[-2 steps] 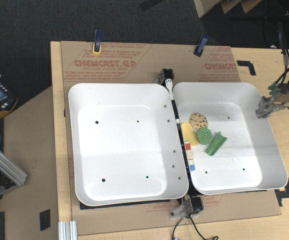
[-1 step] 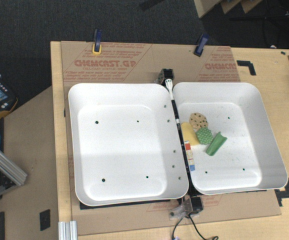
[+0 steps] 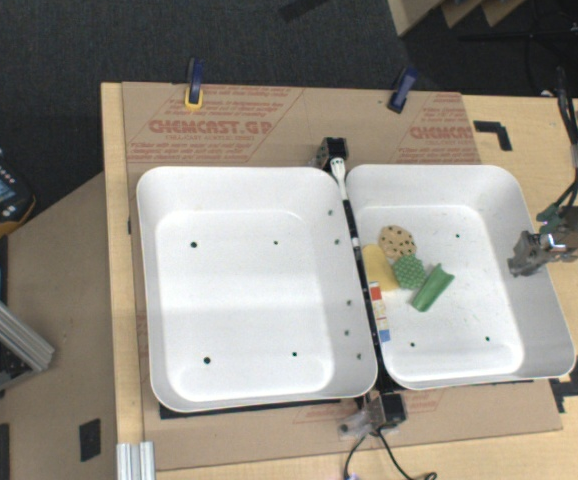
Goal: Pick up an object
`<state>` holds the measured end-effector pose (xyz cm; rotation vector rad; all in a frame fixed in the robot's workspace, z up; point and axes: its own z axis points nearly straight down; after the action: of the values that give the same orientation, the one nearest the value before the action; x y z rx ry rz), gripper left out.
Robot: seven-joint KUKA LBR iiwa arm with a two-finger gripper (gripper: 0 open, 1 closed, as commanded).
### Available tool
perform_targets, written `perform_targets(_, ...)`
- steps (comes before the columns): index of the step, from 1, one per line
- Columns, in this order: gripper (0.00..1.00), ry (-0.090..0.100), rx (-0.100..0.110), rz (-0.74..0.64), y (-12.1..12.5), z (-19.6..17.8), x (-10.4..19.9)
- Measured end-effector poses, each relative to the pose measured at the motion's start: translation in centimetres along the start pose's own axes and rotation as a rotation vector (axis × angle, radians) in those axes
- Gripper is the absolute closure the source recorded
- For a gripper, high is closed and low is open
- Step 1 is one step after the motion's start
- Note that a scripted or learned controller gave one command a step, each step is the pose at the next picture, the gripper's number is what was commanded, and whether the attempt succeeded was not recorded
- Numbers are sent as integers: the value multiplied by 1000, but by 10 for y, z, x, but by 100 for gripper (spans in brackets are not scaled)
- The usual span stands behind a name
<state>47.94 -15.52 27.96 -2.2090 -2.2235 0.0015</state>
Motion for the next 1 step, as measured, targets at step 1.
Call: perform_targets(1,100,-3,1,10,-1,76,-38)
